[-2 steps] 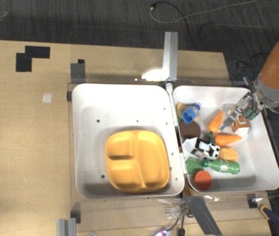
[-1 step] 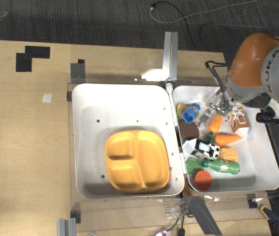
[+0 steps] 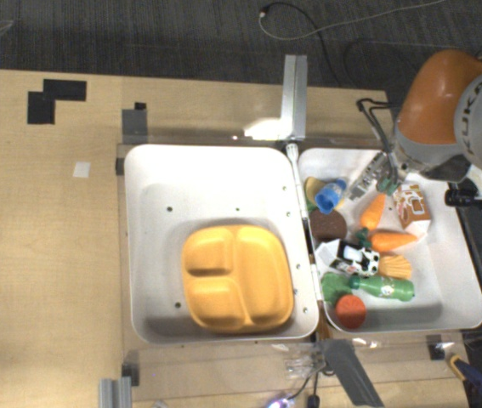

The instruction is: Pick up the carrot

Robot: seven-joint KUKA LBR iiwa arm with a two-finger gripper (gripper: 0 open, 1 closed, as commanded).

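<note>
The carrot [image 3: 373,211] is a short orange piece lying at a slant in the right bin [image 3: 457,308], its upper end pointing towards the back. A second orange, carrot-like piece [image 3: 394,240] lies just below it, almost level. My gripper [image 3: 371,179] hangs over the back of the right bin, directly above the slanted carrot's upper end and close to it. The grey arm with its orange band [image 3: 434,100] comes in from the right behind it. Nothing visibly hangs from the gripper.
Crowded around the carrot are a blue cup [image 3: 330,196], a brown ball [image 3: 329,225], a black-and-white cow toy [image 3: 358,260], a ribbed yellow-orange piece [image 3: 398,268], a green bottle [image 3: 378,289], a red ball [image 3: 350,310] and a white-orange carton [image 3: 411,206]. The left bin [image 3: 155,185] holds a yellow divided plate [image 3: 236,274].
</note>
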